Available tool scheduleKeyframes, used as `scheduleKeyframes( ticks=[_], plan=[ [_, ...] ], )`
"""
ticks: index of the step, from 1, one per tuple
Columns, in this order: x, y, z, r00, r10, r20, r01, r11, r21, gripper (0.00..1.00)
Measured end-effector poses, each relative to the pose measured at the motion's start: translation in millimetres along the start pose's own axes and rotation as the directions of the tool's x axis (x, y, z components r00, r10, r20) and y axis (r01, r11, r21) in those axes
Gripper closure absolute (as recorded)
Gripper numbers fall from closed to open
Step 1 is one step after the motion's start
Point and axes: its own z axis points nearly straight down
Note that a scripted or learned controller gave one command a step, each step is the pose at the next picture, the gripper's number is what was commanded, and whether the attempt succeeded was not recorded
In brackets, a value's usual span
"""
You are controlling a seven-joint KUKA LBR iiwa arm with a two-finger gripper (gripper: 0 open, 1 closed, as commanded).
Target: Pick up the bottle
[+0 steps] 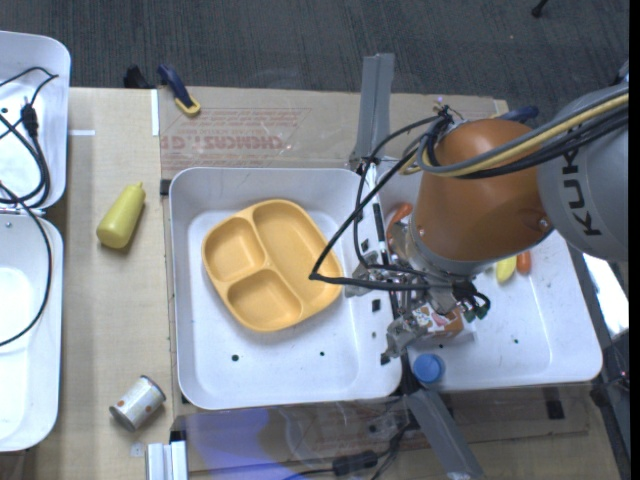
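A small bottle [432,353] with a blue cap and an orange and white label lies in the right bin [540,353], near its front left corner. My gripper [425,326] hangs right over the bottle's labelled body, low in the bin and wrapped in black cables. The orange wrist dome hides most of it. The blue cap pokes out toward the front rim. A yellow squeeze bottle [121,216] lies on the bench, left of the left bin [190,368].
A yellow divided plate [265,263] fills the middle of the left bin. Small orange and yellow items [512,266] lie in the right bin behind the arm. A metal can [137,401] lies on the bench at front left. White trays with black cables [25,168] stand at far left.
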Motion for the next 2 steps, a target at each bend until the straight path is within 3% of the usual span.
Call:
scheduleKeyframes(
  ticks=[1,2],
  plan=[
    [29.3,-59.5,0.1,0.999,-0.045,-0.001,0.045,0.999,0.000,0.00],
    [68.9,-161.8,54.2,0.997,0.076,-0.002,-0.076,0.997,-0.001,0.00]
  ],
)
